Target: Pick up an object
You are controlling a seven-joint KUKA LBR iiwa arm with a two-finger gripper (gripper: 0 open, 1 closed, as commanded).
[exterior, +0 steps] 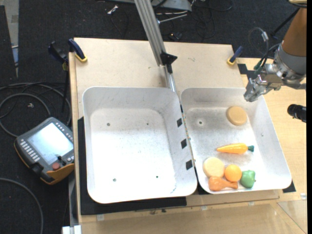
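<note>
Clustered at the near edge of the right bin (pixel 273 130): pale round piece (pixel 213 167), orange ball (pixel 233 172), orange gourd-shaped piece (pixel 222 184) and green pepper (pixel 248 179), all touching, so a grasp there may well nudge neighbours or slip. Beyond them lie a carrot (pixel 234 149) and a tan disc (pixel 237 115), standing apart; the flat, smooth disc could skid. Gripper (pixel 251 94) hangs over the bin's far rim carrying nothing, jaw state cannot be told; no legible writing.

All the stuff sits in the right bin (pixel 273 145): a tan round cookie-like disc (pixel 237 115) lying flat up top, a toy carrot (pixel 234 149) on its side mid-bin, then a clustered pale disc (pixel 213 167), orange ball (pixel 233 172), green pepper (pixel 248 179) and orange squash-shaped piece (pixel 220 184).
</note>
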